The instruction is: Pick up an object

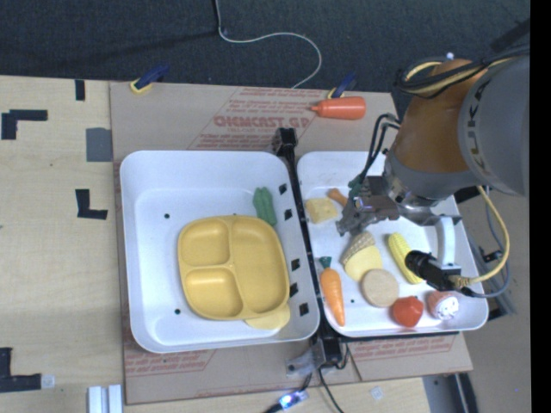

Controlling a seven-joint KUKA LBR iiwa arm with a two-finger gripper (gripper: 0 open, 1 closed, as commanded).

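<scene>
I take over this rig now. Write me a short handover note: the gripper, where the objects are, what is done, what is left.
Gripper: low in the right white bin, above the pale yellow wedge; nothing visibly held, whether it is open or shut cannot be told.
Right bin: orange carrot, beige round piece, yellow corn cob, red tomato, small yellow piece.
Left white bin: yellow divided plate, green pepper.
Done: approach. Left: grasp and lift an object.
</scene>
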